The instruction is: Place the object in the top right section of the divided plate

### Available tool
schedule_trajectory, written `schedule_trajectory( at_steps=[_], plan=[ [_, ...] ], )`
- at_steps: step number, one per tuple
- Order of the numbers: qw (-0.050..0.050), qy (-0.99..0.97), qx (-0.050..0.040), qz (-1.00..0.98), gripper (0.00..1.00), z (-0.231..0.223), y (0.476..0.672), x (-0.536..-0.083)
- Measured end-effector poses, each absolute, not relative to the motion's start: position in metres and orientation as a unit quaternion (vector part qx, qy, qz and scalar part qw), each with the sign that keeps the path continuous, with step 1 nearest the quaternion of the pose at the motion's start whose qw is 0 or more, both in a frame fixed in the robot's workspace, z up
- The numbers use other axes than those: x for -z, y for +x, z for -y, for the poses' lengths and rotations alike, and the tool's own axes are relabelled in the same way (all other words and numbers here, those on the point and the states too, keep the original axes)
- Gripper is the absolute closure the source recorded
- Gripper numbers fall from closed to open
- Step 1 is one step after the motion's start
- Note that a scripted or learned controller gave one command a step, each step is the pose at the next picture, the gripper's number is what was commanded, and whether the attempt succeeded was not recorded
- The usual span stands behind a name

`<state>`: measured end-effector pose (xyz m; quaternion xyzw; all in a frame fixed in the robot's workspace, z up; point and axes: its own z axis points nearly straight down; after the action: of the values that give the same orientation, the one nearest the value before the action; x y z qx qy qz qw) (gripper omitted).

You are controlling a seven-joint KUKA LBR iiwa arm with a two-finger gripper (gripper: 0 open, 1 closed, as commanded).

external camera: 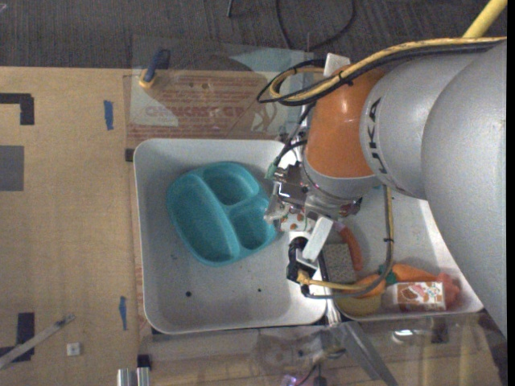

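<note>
The arm (451, 127) is nearest the camera: a grey body with an orange band (342, 135) above the wrist, reaching in from the right and covering most of the right bin (418, 215). Part of the lettering "KUKA" reads on the grey shell beside the band.

Below the band, the pincer (288, 207) sits at the seam between the two bins, just beside the right edge of the plate (221, 211). Its state cannot be told from this angle, nor whether it has hold of anything.

The plate is a teal divided dish lying in the left bin (161, 296), well toward that bin's upper right.

The task's object cannot be singled out. Candidates lie in the right bin: a carton (420, 295) with an orange and brown printed face, its text too small to read, and a yellow item (358, 302) touching it. The carton looks light and stiff, probably smooth-sided; a grip across its narrow faces would suit.

A printed sheet (193, 107) lies on the surface above the left bin; its writing is illegible.
</note>
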<state>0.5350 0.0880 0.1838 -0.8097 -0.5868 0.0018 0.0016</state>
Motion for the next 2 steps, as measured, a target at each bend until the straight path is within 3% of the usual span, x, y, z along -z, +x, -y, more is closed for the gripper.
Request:
schedule_trajectory(
  at_steps=[1, 2],
  plan=[
    [0.0, -0.802, -0.0003, 0.597, 1.0, -0.054, 0.572, -0.184],
    [0.002, -0.753, -0.0018, 0.658, 1.0, -0.078, 0.539, -0.184]
  ],
)
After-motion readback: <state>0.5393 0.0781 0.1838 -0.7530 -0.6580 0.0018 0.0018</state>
